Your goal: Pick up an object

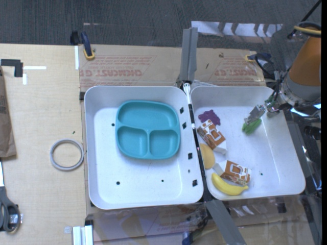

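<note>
so, you have the arm (305, 68) coming in at the upper right of the frame, grey with its orange band showing above the wrist, and its gripper (254, 120) reaches down and to the left into the right bin (286, 157). at the gripper's tip you can see a small green object (251, 127) lying against the bin floor in the upper right part of that bin; whether the fingers are apart, together or clamped on that green object i cannot tell, because the tip is small and blurred. along the left side of the right bin you'll find a purple object (209, 118) near the top, a brown and white packet (211, 136) just below it, a yellow-orange rounded piece (207, 156) under that, and toward the lower left corner a second brown and white packet (236, 172) touching a banana (228, 186) that lies along the bin's lower edge. the green object sits well apart from all of these. the left bin (102, 177) holds a teal divided plate (148, 129) with three compartments, set in its upper middle. out on the worktop (41, 116) at the left of the frame you have a grey ring (67, 154) lying flat, a brown paper bag (6, 117) at the far left edge, and scissors (9, 213) at the lower left corner.
</note>
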`<state>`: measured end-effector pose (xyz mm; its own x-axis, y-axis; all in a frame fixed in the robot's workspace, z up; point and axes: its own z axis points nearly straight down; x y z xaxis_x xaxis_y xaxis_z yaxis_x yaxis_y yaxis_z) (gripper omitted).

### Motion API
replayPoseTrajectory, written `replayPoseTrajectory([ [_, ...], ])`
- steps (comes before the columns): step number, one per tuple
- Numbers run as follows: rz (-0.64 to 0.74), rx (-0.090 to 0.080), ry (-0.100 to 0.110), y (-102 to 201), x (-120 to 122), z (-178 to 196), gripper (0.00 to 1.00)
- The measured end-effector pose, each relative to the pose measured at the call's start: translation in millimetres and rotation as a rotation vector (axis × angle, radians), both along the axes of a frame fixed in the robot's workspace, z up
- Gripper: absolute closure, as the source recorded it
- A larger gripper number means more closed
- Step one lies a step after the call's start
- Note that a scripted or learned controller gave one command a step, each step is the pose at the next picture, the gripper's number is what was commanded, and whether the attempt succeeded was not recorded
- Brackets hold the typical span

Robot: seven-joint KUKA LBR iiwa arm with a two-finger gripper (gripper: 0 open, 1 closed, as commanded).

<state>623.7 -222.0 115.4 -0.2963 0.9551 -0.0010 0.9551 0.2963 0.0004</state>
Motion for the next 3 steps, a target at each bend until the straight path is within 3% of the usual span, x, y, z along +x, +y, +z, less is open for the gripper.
replayPoseTrajectory([
  [1,-0.166,0.000,0.000,18,-21,33,0.00],
  [2,0.156,-0.004,-0.009,36,-29,-18,0.00],
  [3,0.208,-0.005,-0.009,18,21,-18,0.00],
])
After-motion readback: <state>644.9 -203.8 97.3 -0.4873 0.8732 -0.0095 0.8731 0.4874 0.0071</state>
